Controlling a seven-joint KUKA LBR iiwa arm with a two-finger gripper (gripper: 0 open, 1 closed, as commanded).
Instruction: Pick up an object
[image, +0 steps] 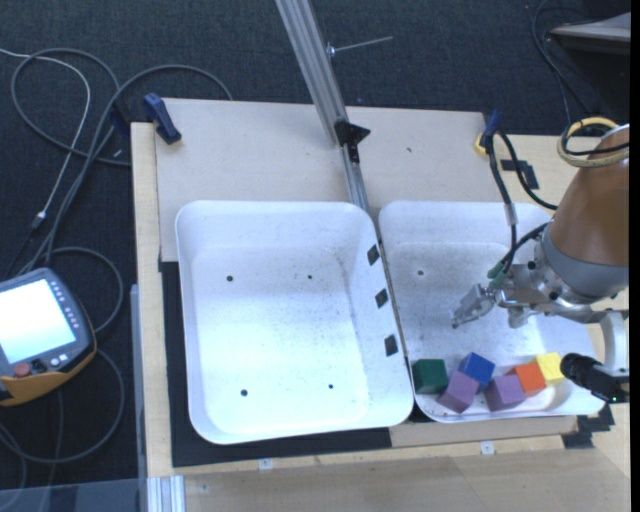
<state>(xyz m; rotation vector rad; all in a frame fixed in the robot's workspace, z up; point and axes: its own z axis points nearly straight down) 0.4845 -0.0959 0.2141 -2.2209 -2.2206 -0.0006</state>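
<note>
Several small blocks lie along the front edge of the right bin: a green cube, a purple block, a blue cube, a second purple block, an orange cube and a yellow cube. My gripper hangs over the middle of the right bin, pointing left and down. It is above and behind the blue cube, apart from every block. Nothing is seen in its grasp.
The left bin stands beside the right one, and a slanted metal pole rises from between them. Black cables trail along the arm. A teach pendant lies left of the bench.
</note>
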